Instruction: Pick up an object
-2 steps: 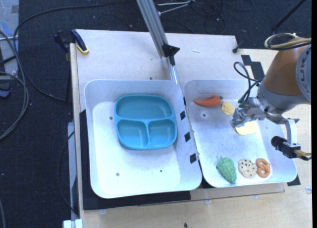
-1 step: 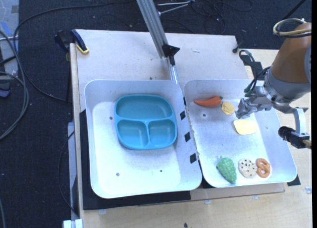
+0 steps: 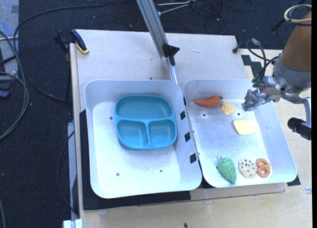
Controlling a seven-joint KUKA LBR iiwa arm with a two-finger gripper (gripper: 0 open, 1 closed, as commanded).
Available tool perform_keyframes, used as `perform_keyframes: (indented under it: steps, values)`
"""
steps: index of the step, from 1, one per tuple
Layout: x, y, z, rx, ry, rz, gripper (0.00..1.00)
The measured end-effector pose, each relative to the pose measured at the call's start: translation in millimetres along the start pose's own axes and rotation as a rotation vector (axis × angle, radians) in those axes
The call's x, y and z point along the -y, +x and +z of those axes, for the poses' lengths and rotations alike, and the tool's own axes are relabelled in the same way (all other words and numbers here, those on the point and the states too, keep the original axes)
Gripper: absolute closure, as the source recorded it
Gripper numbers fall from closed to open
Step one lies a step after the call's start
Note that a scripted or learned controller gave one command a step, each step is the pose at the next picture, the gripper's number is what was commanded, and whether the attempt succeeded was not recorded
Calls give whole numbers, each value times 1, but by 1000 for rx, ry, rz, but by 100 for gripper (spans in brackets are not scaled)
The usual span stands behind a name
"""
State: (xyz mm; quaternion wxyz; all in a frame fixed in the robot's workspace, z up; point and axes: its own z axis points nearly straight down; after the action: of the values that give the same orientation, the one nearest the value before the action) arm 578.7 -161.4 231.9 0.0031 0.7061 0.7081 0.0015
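Observation:
The right bin [image 3: 277, 138] holds several toy foods: an orange carrot [image 3: 208, 101], a small yellow piece [image 3: 228, 108], a pale yellow slice [image 3: 245, 127], a green knobbly piece [image 3: 227, 169], a white speckled cookie [image 3: 246, 168] and a brown pretzel [image 3: 263, 167]. My gripper [image 3: 249, 102] hovers over the bin's far right part, just right of the small yellow piece and above the slice. I see nothing between its fingers.
The left bin [image 3: 99, 172] holds a blue divided tray [image 3: 145, 121]. A slanted metal pole [image 3: 153, 21] rises from behind the bins. Cables lie on the dark floor around the bench.

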Motion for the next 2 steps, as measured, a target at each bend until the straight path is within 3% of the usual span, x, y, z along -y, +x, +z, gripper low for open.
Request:
perform_keyframes:
  steps: [2]
  values:
    - [-25, 106, -15, -4, 5, -5, 100]
